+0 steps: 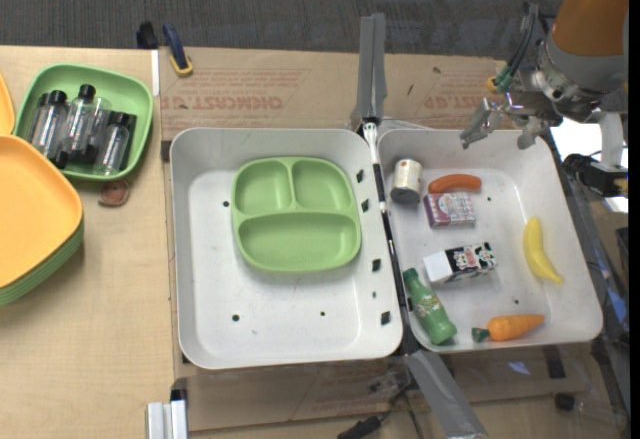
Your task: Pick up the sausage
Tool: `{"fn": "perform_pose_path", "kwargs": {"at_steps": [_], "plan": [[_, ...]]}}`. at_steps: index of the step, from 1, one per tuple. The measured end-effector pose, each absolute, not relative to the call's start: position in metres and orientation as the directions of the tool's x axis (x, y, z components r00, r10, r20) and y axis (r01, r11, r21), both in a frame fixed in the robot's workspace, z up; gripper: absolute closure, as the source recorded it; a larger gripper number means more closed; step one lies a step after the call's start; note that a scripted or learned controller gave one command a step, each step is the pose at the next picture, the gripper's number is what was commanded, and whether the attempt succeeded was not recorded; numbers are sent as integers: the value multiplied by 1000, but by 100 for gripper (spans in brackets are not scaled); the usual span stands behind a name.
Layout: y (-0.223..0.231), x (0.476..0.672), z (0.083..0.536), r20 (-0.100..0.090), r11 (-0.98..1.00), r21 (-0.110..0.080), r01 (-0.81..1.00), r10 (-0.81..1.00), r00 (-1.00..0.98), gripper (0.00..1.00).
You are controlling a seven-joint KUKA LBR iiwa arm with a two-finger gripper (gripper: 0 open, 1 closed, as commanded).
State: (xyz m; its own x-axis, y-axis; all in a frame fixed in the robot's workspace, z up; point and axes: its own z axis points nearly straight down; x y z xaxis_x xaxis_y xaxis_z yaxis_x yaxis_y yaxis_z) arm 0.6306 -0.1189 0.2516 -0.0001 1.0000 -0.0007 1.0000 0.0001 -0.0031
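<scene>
The gripper (pixel 506 124) hangs over the far edge of the right bin (pixel 575 227), its two thin fingers (pixel 478 130) spread apart with nothing between them. The grey arm with its orange band (pixel 592 2) reaches in from the far right corner of the scene.

The sausage (pixel 454 183), an orange-red link, lies in the far part of the right bin, a little nearer and to the left of the gripper and apart from it. It rests just beyond a small purple box (pixel 451 209), touching or nearly touching its far edge. To the left of the sausage sits a small metal can (pixel 406 179), close to the bin's left wall.

Nearer in the same bin lies a black-and-white carton (pixel 459 262), and to its right a yellow banana (pixel 541 251). A green bottle (pixel 429 307) lies along the near left corner, and a carrot (pixel 511 327) rests by the near wall.

The left bin (pixel 200 307) holds a green divided plate (pixel 296 213), set flat towards its far side.

On the bench to the far left, a green tray (pixel 135 97) carries several small dark-capped bottles (pixel 80 127), and a stack of orange plates (pixel 35 217) sits nearer, at the left edge.
</scene>
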Motion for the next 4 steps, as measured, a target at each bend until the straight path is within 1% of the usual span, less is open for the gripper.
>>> {"fn": "perform_pose_path", "kwargs": {"at_steps": [1,2,3,4], "plan": [[-161,615,100,-2,-78,5,997,997,78,0],[-144,550,107,0,-59,-2,998,998,59,0],[-125,591,111,-1,135,0,991,991,-135,0],[-185,610,99,-6,197,11,980,980,-197,0]]}}
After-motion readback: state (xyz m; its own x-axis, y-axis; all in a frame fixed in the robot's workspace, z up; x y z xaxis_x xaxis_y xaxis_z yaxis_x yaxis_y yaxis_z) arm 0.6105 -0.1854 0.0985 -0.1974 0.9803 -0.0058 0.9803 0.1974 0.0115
